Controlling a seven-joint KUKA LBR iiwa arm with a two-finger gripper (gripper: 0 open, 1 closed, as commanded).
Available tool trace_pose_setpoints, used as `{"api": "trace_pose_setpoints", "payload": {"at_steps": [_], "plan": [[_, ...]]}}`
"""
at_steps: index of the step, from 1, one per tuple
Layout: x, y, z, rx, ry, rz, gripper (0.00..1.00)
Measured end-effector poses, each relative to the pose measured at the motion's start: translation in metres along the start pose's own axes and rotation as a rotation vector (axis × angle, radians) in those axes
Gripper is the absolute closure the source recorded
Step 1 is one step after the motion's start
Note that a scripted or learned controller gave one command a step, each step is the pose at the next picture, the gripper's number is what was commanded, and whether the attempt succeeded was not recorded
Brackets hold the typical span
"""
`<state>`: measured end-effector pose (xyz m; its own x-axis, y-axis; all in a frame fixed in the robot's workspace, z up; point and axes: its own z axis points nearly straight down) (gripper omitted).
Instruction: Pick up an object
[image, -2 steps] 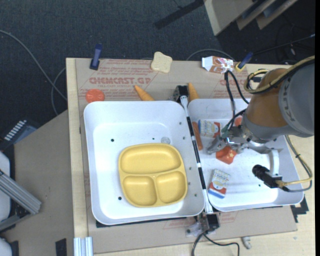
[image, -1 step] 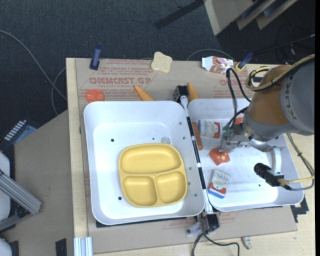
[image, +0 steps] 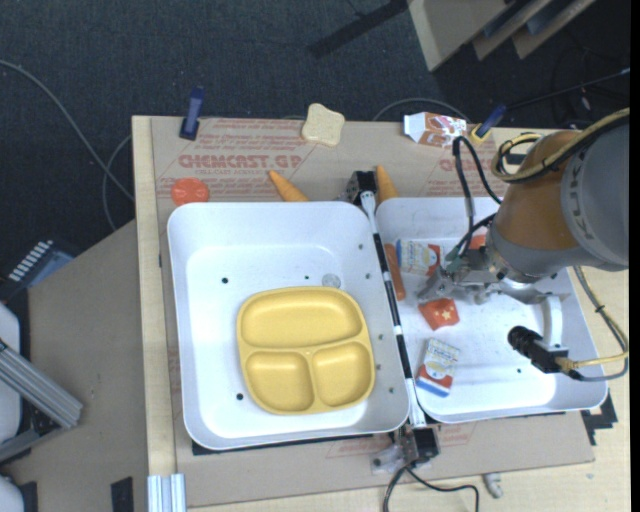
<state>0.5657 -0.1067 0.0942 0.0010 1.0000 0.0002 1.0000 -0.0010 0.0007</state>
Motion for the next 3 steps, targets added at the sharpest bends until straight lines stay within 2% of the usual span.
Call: {"api": "trace_pose_setpoints", "payload": {"at_steps": [1, 2, 3], "plan": [[0.012, -0.032, 0.010, 0.004, 0.001, 0.000, 0.00], [0.006, -0.015, 0.010, -0.001, -0.001, -0.001, 0.00], [0.006, -0.014, 0.000, -0.003, -0.001, 0.000, 1.00]]}}
